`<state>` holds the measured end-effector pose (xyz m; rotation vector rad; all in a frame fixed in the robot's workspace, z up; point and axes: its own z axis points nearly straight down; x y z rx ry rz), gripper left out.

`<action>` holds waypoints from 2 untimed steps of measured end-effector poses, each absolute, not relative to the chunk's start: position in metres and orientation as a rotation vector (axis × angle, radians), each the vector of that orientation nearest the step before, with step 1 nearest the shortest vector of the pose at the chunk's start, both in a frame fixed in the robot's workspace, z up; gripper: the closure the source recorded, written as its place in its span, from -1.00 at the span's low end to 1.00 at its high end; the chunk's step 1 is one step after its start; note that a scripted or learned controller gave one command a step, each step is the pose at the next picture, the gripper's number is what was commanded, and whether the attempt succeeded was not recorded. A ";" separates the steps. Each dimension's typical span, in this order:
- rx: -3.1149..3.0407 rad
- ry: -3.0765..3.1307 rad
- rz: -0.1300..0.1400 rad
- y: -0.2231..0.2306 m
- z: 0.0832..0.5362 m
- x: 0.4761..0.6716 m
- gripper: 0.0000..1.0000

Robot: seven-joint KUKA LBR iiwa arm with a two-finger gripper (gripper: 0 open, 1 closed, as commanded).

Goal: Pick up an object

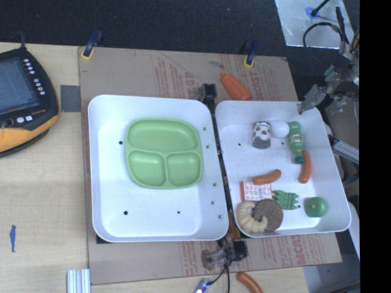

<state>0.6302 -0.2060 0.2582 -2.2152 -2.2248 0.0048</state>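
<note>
The right white bin (pixel 333 163) holds several small objects. A grey-and-red can (pixel 261 134) stands beside a white ball (pixel 280 129) and a green bottle (pixel 295 140) near the far side. Two orange sausages (pixel 267 177) (pixel 304 166) lie mid-bin. Toward the near edge are a red-and-white packet (pixel 256 191), a green leafy toy (pixel 285 198), a green apple (pixel 315 207), a brown round cookie (pixel 269 213) and a beige ring (pixel 246 217) touching it.
The left white bin (pixel 107 182) holds a green divided plate (pixel 164 152). An orange carrot (pixel 235 86) lies on the cardboard behind the bins, and another orange piece (pixel 249 281) in front. A teach pendant (pixel 24 96) sits far left. Cables and hardware (pixel 333 84) crowd the upper right.
</note>
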 end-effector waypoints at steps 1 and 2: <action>-2.213 -2.226 0.006 -0.181 0.161 0.656 -1.00; -2.214 -2.228 0.005 -0.142 0.092 0.656 -1.00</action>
